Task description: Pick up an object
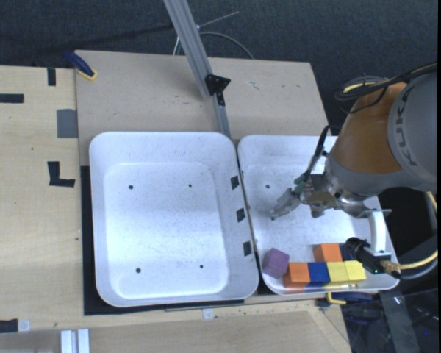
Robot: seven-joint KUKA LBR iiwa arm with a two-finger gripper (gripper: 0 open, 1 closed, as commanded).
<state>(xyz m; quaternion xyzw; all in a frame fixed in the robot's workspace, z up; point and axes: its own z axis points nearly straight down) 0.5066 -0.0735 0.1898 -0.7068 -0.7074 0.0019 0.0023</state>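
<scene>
Purple block (276, 261) lying in right bin (279, 153), at the near-left corner, close to the divider between bins. Tilted a bit versus the others. Just right of purple block: orange block (298, 272), then blue block (318, 272), then two yellow blocks (346, 271), all in one row along the near wall, touching side by side. Second orange block (328, 253) sitting behind the row, right of purple block, touching the blue and yellow ones.

Gripper (281, 209) above and slightly right of purple block, well apart from it, over bare bin floor mid-bin. Pointing left and down toward the divider. Fingers close together, looks shut, nothing between them. No contact with any block.

Arm (375, 138) coming in from the right of purple block, orange band above the wrist, grey link beyond it. Black and yellow cables (408, 263) trailing at the right of the block row.

Left bin (162, 219) left of purple block, across the divider, white with dark specks on the floor. Black clips (240, 215) on the divider rims.

Grey metal pole (191, 39) running diagonally far behind purple block, ending at a black bracket near the rear edge of both bins. Wooden bench (29, 160) under everything, black tape marks (55, 173) on its left part. Blue and yellow item (81, 64) at the far-left rear of the bench.
</scene>
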